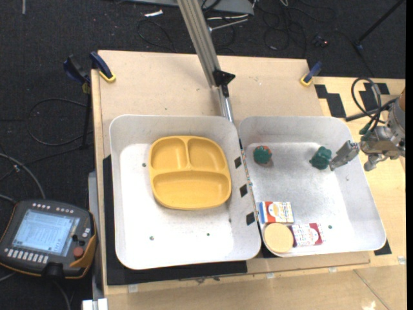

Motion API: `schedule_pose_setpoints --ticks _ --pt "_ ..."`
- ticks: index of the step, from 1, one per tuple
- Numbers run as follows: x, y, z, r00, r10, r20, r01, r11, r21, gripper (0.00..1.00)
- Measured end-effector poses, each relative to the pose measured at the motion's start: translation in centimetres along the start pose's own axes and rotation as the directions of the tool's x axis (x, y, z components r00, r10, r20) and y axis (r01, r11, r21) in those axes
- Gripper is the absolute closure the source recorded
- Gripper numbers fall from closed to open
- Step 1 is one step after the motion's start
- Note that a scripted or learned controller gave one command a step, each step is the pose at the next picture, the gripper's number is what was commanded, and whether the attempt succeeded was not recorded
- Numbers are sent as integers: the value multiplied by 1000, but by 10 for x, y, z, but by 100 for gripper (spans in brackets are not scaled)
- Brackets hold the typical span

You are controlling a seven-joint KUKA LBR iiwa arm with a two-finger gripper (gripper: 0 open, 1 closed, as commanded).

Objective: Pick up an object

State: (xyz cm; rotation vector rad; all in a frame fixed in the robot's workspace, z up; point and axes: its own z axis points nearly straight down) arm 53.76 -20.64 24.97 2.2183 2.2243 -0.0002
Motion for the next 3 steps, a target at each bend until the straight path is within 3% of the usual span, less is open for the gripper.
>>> schedule_pose_setpoints --ticks 1,3 --pt "0 0 0 1000 1 0 -1 1000 0 0" --pt "16 -12 116 1000 2 -3 -2 1000 6 0"
